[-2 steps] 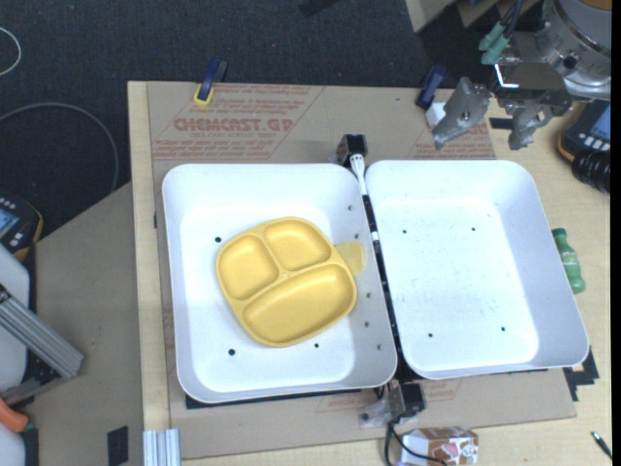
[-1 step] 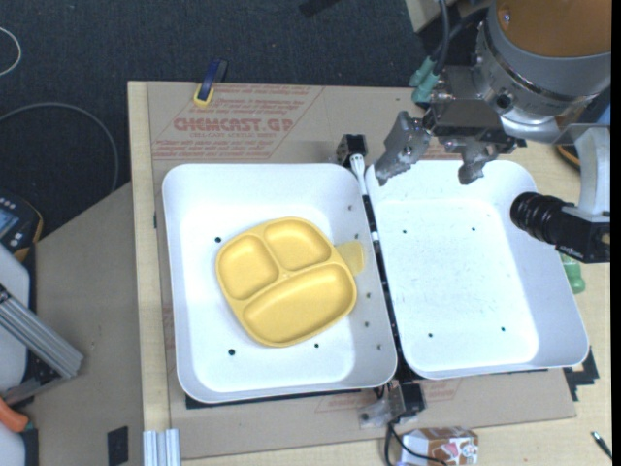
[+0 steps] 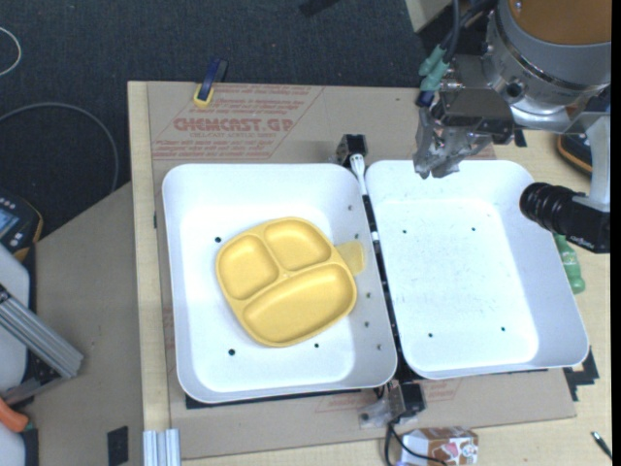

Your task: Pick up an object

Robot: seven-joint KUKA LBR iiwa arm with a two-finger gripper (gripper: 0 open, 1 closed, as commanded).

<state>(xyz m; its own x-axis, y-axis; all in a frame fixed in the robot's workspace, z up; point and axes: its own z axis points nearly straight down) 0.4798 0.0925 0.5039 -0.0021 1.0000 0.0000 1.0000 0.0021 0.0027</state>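
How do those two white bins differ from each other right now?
The left bin holds a yellow divided plate; the right bin shows only small dark specks. The claw hangs over the right bin's far edge, away from the left bin. Both are shallow, white, with rounded corners, side by side on the cardboard sheet.

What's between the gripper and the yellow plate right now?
In the camera view, between the gripper and the plate lie bare right bin floor, both bins' adjoining rims and a black strip along them.

You see the gripper [image 3: 439, 163] over the right bin's [image 3: 485, 348] far rim; the yellow divided plate [image 3: 285, 280] lies well off to its left, in the left bin [image 3: 194, 221].
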